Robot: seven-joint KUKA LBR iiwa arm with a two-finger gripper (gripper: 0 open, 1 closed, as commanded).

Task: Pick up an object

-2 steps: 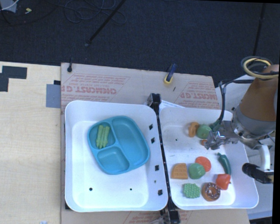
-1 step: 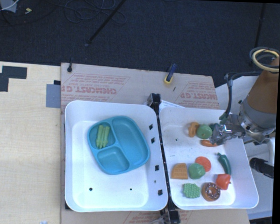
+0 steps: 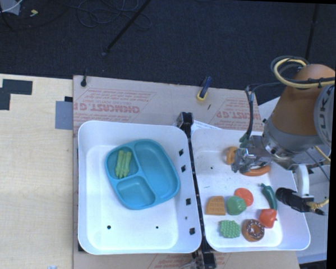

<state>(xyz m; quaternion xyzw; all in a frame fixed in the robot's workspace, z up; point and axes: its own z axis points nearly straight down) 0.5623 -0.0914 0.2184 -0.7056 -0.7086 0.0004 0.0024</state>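
**Gripper low over the orange pieces in the right bin**

The gripper hangs in the right bin, at the orange toy pieces; whether it grasps anything I cannot tell. Nearer the bin's front lie a red tomato, green pepper, donut and bread slice. The left bin bears a blue tray with green beans.

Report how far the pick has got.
Done: the arm has reached into the right white bin, with the claw low beside the orange curved toy piece. In hand: nothing visibly lifted. Left: grasping and raising an item; the red-orange round toy, chocolate toy doughnut and green bumpy toy lie on the bin floor.
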